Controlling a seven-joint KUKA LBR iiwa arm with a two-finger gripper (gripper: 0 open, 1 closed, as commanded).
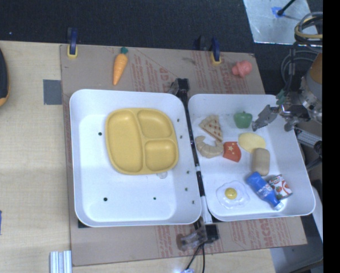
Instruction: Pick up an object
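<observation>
The surface [27, 152] holds two white bins. The pincer [267, 118] hangs open by the green pepper [243, 119]. It could bump the pepper away.

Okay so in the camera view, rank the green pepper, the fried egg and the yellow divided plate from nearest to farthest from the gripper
1. Green pepper, just left of the gripper, in the right bin's upper part.
2. Fried egg, at that bin's lower edge.
3. Yellow divided plate, in the left bin.
</observation>
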